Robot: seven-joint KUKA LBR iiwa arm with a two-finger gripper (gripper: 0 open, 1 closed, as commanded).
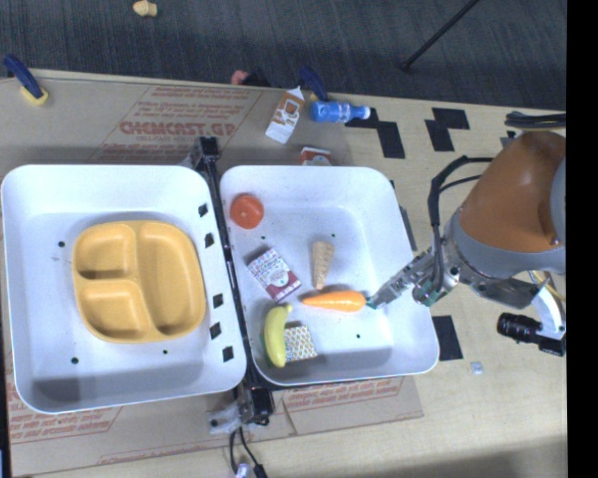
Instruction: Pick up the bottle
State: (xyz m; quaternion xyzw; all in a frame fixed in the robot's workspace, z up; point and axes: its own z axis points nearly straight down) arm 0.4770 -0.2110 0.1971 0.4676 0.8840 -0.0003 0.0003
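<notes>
The bottle [336,113] is small and blue with a pale cap end. It lies on its side on the brown bench, beyond the far rim of the right bin [404,217]. My gripper [382,295] is low inside the right bin near its right wall, far from the bottle. Its tip sits right at the right end of an orange carrot [333,302]. Nothing can be seen held in it. The grey arm with its orange band [513,202] hangs over the bench to the right of the bin.
The right bin also holds a red round fruit [245,210], a small red-and-white box [274,273], a tan cone [322,260], a banana [276,335] and a checkered packet [300,344]. A yellow divided plate [140,277] lies in the left bin. A little carton [285,116] lies beside the bottle.
</notes>
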